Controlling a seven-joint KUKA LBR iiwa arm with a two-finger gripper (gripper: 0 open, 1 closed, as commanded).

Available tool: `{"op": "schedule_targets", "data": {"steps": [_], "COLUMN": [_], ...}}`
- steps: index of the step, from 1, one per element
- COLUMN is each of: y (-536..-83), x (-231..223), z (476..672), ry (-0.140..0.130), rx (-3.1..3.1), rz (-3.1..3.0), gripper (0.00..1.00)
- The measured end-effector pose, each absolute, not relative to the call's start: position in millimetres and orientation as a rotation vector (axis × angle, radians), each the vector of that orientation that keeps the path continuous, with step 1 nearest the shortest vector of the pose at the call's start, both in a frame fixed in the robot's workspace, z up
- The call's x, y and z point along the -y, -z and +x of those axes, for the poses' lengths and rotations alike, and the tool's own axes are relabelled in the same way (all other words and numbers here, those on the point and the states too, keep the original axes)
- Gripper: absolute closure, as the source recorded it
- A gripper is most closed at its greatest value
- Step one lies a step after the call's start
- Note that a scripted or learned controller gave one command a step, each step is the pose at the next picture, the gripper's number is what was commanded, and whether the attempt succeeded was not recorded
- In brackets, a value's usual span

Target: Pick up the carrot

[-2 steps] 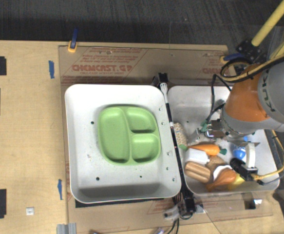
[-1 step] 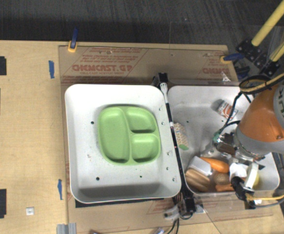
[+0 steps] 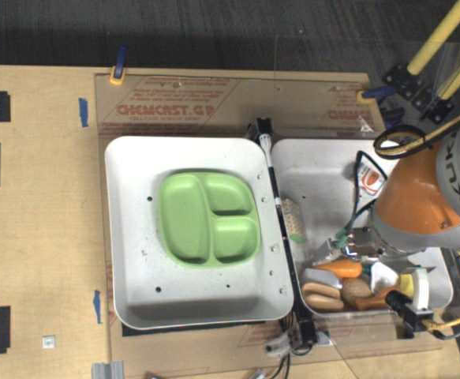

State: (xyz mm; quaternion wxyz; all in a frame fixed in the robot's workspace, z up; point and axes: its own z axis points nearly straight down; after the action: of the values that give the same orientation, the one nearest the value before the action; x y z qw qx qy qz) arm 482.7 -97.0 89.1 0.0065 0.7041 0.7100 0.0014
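Note:
The carrot (image 3: 342,268) is an orange piece lying on its side near the front of the right bin (image 3: 316,180). It rests among other toy foods. My gripper (image 3: 354,248) hangs under the grey wrist with the orange band (image 3: 413,200), directly above and just behind the carrot. The wrist hides much of the gripper, and I see nothing lifted off the bin floor.
Tan bread-like rolls (image 3: 323,295), a brown piece (image 3: 357,289), a white piece (image 3: 383,275) and a yellow piece (image 3: 406,283) crowd round the carrot. A red-and-white packet (image 3: 369,181) lies at the bin's back. The left bin (image 3: 127,212) holds a green divided plate (image 3: 209,217).

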Motion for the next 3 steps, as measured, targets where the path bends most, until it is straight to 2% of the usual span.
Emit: {"op": "schedule_targets", "data": {"steps": [1, 2, 3], "y": [-101.1, -110.9, -91.1], "x": [99.5, 99.4, 95.2], "z": [485.9, 487.6, 484.6], "ry": [-0.009, -0.013, -0.015], "rx": [-2.207, -2.201, -2.086], "rz": [2.195, 2.194, 2.326], "gripper": [1.00, 1.00, 1.00]}}
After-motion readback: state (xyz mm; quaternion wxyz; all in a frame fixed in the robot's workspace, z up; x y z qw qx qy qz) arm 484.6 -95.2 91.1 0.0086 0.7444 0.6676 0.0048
